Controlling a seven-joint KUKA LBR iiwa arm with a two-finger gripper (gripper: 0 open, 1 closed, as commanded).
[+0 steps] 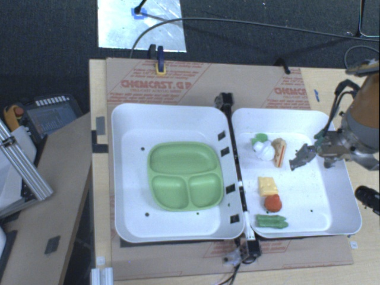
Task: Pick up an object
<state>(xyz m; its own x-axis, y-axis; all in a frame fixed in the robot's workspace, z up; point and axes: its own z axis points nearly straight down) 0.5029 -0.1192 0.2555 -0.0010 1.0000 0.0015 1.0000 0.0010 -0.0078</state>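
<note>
The right bin (338, 218) holds several toy foods: a white and green piece (262, 146), a tan and orange hot-dog-like piece (279, 151), a yellow block (268, 186), a red-orange round piece (272, 203) and a green pea pod (271, 221). My gripper (302, 156) hangs over the right bin, just right of the hot-dog piece, its dark fingers pointing left and down. I see nothing between the fingers. The arm enters from the right edge.
The left bin (127, 218) holds a green three-compartment plate (181, 176). A black divider strip (233, 165) runs between the bins. A clamp (160, 59) and cables lie at the bench's far edge. A grey device (50, 119) sits at left.
</note>
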